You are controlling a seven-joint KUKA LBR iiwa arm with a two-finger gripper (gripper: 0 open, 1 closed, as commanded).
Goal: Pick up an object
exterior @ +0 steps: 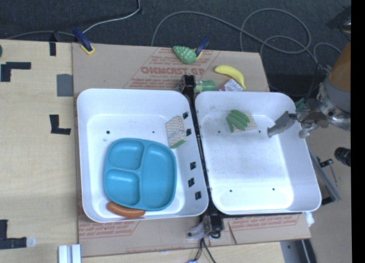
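Camera view: gripper point(283, 124) at right bin point(296, 190) right edge, finger state unclear. Green object point(240, 120) near bin's top wall; approach from above, straddle it, then close.

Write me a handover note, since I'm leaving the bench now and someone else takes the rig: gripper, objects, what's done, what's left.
Gripper: over the right bin's right rim, nothing between its fingers; open or shut can't be told from this view.
Right bin: one green object near the back wall, left of the gripper and apart from it.
Left bin: blue divided plate, orange sausage-shaped toy at the plate's front edge, a small patterned block by the right wall.
Behind the bins, on the cardboard: banana and a green toy.
Done: nothing picked.
Left: grasp and lift an object; the green one looks nearest.
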